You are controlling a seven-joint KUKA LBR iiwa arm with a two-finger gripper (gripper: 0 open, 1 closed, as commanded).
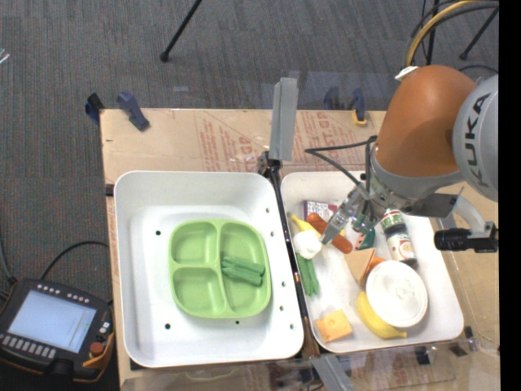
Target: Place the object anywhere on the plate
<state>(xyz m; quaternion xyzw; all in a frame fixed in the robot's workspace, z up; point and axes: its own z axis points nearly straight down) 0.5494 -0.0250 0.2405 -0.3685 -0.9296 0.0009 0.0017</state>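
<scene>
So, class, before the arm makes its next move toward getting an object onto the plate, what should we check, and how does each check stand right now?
1. Plate reachable: the green plate lies flat in the left bin. Ok.
2. Free space on the plate: a green item lies in the right compartment; the other compartments look bare. Ok.
3. Object in the hand: the hand is low in the right bin, among the toys. Cannot tell.
4. Crowding at the hand: a white piece and a bottle sit close by. Not ok.
5. Route across the divider between the bins: nothing stands on it. Ok.
</scene>
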